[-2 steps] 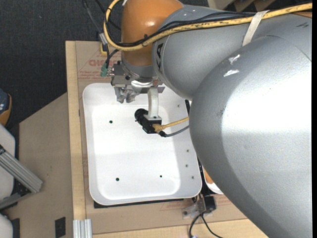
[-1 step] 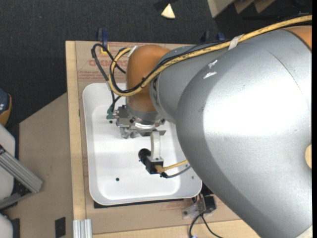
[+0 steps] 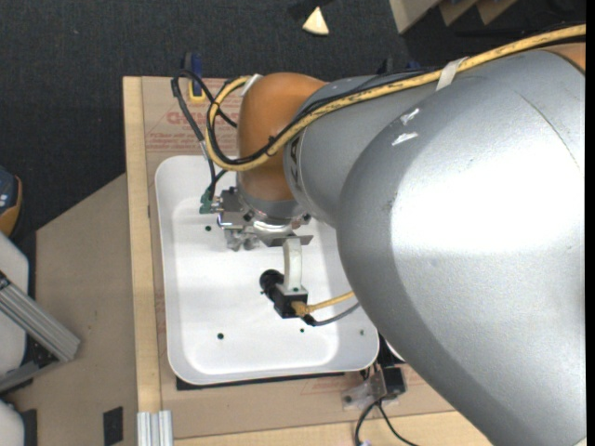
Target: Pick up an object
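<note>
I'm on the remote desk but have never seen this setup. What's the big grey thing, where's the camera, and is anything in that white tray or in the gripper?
The big grey shape is the robot arm, reaching in from the right and covering much of the picture. The orange part is the band above its wrist, with yellow and black cables running along it. Below that sits the gripper, hanging low over the white bin. The camera is fixed above the bench, looking down at a slant. I can't tell from here whether the gripper is open or shut, and I see nothing held in it. A small black part with a yellow cable sits just below the gripper; it looks like part of the arm, not a loose object. The visible bin floor shows a few small dark dots.
</note>
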Motion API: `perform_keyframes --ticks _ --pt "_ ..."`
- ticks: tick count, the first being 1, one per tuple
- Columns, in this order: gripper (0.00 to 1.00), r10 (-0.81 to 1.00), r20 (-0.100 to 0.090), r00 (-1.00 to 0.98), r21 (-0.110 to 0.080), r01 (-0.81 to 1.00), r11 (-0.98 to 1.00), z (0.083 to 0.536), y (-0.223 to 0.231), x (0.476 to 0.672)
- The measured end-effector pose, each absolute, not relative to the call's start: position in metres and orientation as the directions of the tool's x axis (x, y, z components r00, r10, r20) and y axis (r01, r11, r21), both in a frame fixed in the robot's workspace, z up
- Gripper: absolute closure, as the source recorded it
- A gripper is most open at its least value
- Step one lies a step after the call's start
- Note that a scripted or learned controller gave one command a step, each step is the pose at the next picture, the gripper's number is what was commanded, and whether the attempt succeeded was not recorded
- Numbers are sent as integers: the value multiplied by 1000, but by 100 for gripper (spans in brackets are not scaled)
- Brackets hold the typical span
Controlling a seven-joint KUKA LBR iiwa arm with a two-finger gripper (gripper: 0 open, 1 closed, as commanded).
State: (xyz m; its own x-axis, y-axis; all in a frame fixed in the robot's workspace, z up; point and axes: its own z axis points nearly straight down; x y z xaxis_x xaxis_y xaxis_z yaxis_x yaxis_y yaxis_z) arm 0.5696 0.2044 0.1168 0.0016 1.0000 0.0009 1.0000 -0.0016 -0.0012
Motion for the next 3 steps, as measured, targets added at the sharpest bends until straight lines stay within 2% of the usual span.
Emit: perform_keyframes --ticks 3 --pt "100 1000 2 3 0 1000 -3 146 205 570"
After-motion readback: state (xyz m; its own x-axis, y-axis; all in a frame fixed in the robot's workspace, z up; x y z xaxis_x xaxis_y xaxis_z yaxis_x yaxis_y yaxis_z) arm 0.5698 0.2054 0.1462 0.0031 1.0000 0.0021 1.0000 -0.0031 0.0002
